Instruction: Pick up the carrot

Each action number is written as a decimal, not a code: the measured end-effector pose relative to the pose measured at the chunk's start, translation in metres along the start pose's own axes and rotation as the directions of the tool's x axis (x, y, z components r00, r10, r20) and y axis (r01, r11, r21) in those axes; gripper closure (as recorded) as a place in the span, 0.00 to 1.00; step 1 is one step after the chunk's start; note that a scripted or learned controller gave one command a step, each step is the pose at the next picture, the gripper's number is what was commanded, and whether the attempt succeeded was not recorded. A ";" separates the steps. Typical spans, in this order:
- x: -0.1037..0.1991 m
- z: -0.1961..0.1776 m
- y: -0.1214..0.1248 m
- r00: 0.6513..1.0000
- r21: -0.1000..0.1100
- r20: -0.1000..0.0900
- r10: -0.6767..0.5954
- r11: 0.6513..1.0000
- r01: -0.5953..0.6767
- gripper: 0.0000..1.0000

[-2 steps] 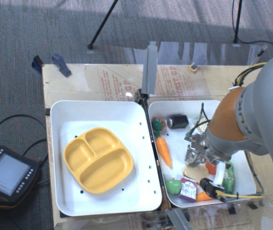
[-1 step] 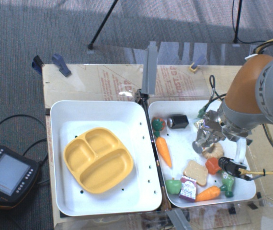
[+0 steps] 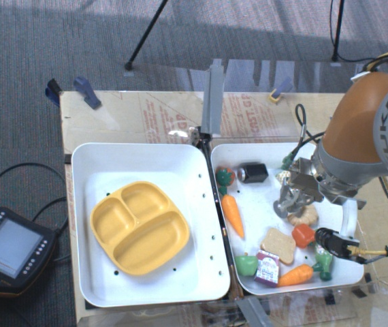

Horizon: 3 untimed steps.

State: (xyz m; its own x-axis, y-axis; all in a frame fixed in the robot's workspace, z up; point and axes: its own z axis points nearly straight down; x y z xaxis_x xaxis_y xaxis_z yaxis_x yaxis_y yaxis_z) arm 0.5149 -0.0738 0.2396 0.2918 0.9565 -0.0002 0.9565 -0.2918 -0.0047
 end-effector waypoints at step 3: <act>-0.044 -0.037 0.149 0.990 0.000 0.001 -0.141 0.990 0.141 1.00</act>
